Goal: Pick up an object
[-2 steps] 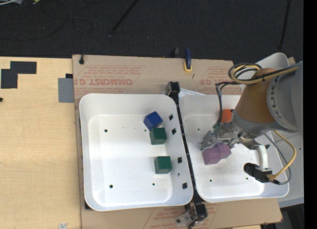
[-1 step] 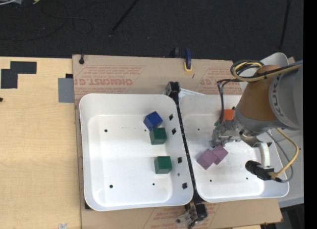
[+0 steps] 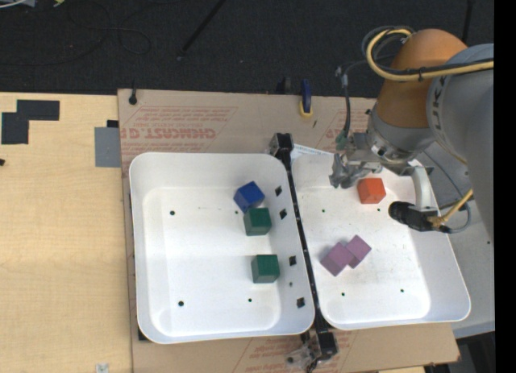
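Observation:
An orange block (image 3: 371,191) lies in the right bin (image 3: 403,299), near its far side. My gripper (image 3: 346,173) hangs just left of that block, close above the bin floor, with nothing seen held in it. Two purple blocks (image 3: 347,254) sit touching each other in the middle of the right bin. In the left bin (image 3: 185,283) a blue cube (image 3: 249,195) leans against a green cube (image 3: 258,221), and a second green cube (image 3: 264,268) rests nearer the front.
A black divider rail (image 3: 292,218) runs between the two bins. The arm's wrist and cables (image 3: 411,81) overhang the far right corner. A black hose fitting (image 3: 413,215) hangs over the right bin's right side. Cardboard lies under both bins.

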### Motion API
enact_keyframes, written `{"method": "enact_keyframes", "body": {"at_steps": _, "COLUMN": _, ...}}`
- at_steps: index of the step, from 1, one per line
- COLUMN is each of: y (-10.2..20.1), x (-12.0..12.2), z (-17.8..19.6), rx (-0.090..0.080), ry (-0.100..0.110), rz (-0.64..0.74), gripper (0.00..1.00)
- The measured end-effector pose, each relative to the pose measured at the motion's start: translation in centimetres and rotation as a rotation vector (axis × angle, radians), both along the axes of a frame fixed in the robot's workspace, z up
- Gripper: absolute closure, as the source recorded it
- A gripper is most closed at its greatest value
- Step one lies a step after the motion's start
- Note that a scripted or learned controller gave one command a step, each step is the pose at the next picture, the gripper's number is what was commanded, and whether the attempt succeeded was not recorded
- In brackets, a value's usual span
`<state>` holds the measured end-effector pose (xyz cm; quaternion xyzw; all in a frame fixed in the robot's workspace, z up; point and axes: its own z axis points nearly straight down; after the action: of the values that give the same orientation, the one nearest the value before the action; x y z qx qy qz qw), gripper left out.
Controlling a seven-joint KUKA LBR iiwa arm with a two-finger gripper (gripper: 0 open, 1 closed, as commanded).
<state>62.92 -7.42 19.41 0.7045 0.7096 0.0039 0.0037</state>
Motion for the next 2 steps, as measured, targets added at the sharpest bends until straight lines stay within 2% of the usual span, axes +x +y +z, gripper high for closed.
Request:
{"method": "enact_keyframes", "body": {"at_steps": 1, "y": 3.6, "x": 1.5, "z": -0.7, "rx": 0.001, "ry": 0.012, "rz": -0.004, "gripper": 1.00}}
{"method": "enact_keyframes", "body": {"at_steps": 2, "y": 7.5, "x": 1.4, "z": -0.7, "rx": 0.001, "ry": 0.014, "rz": -0.003, "gripper": 1.00}}
